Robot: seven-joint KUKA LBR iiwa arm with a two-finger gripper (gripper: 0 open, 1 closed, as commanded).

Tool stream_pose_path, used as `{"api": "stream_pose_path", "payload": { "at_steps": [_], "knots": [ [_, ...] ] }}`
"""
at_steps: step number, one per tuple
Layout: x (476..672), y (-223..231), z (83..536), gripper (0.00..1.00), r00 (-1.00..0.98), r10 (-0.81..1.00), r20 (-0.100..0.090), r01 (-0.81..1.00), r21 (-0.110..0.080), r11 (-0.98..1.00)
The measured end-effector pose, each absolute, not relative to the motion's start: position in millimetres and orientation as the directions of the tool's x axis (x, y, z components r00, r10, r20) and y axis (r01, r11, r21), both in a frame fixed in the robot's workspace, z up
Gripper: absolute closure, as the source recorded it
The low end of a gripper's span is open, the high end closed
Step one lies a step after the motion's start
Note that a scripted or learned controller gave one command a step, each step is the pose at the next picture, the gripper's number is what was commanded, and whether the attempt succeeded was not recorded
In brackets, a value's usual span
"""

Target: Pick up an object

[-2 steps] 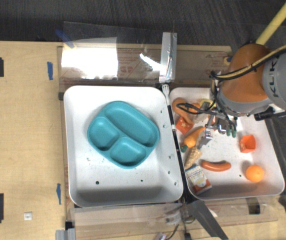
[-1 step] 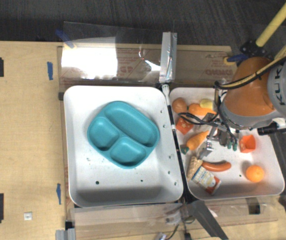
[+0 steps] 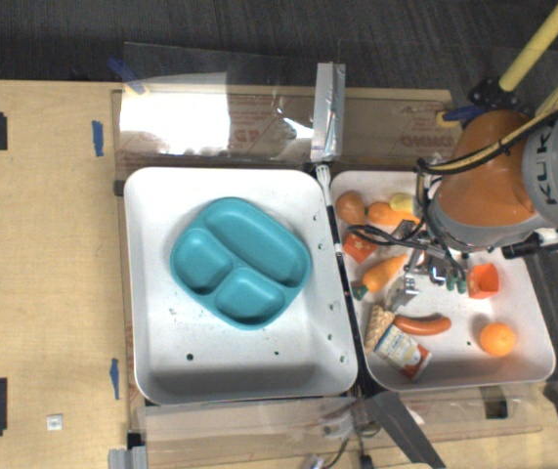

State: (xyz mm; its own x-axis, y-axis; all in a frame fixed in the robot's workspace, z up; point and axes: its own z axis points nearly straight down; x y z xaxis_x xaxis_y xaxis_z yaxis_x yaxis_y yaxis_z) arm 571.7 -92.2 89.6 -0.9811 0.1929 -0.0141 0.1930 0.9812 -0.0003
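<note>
The pincer [image 3: 417, 279] is lowered into the right bin [image 3: 537, 355], just above a sausage [image 3: 422, 324] near the bin's front edge; whether it is open cannot be told. The sausage is judged light, smooth, rounded and likely slippery, best taken across its middle. A teal divided plate [image 3: 240, 260] is seen in the left bin [image 3: 151, 360].

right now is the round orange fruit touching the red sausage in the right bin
Apart. The camera view shows bare white bin floor between the round orange fruit and the red sausage in the right white bin.
</note>
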Motion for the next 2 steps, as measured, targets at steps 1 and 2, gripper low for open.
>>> {"api": "stream_pose_path", "payload": {
  "at_steps": [1, 2],
  "knots": [
    [576.6, -92, 89, 0.0, -0.968, 0.249, -0.012, 0.249, 0.003, 0.968],
    [580.8, -92, 103, 1.0, -0.968, 0.248, -0.027, 0.248, 0.006, 0.969]
  ]
}}
